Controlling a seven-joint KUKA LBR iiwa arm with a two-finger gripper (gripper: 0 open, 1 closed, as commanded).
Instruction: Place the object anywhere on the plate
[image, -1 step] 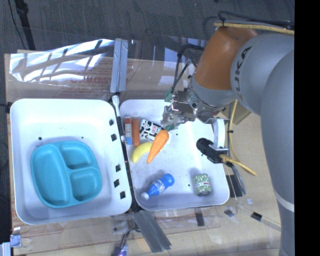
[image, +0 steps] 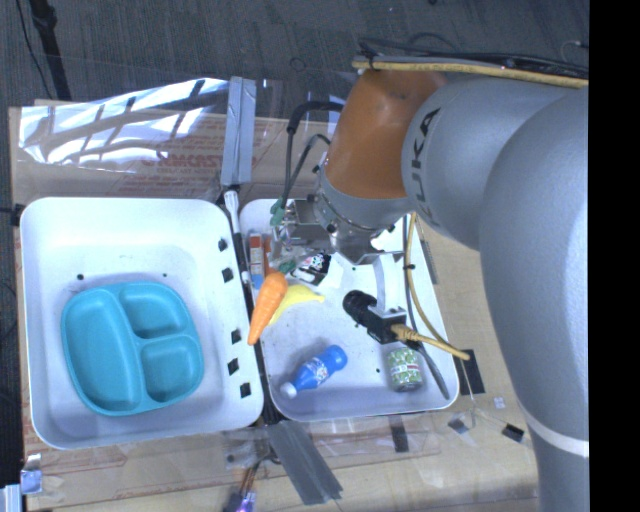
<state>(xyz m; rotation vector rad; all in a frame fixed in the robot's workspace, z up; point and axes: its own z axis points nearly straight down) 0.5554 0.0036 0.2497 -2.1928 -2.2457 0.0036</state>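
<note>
While the gripper (image: 292, 245) hangs low over the right bin (image: 440, 395), I cannot tell its fingers' state; the toy carrot (image: 264, 304) lies beneath, blue plate (image: 130, 345) in the left bin (image: 60, 230).

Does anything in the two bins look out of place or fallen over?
Nothing looks spilled or damaged. In the right white bin, the small blue plastic bottle lies on its side, and the orange toy carrot rests against the bin's left wall.
</note>
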